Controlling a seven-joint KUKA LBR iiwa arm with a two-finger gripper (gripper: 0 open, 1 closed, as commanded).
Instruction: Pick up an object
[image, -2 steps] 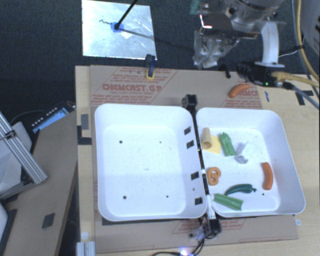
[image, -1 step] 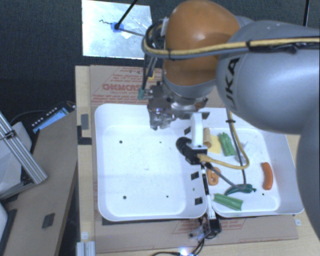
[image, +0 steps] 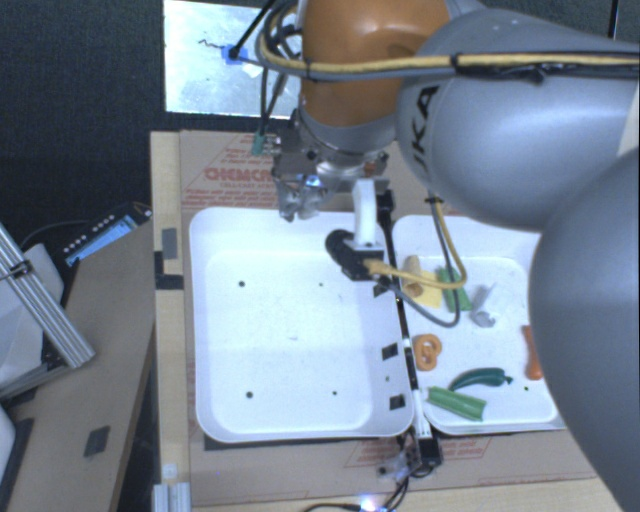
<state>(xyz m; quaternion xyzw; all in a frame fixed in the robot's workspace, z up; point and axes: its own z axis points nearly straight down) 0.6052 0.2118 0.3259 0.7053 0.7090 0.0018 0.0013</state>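
Can't tell how open your gripper is, or if it's holding anything. Well away from it, a smooth, curved green pod lies with its long axis side to side.

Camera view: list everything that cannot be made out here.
1. Right bin: its far right side is hidden under the arm.
2. Orange thing: cut off by the arm; shape unclear.
3. Grey thing: too small to identify.
4. Gripper: blurred; whether it holds anything is unclear.
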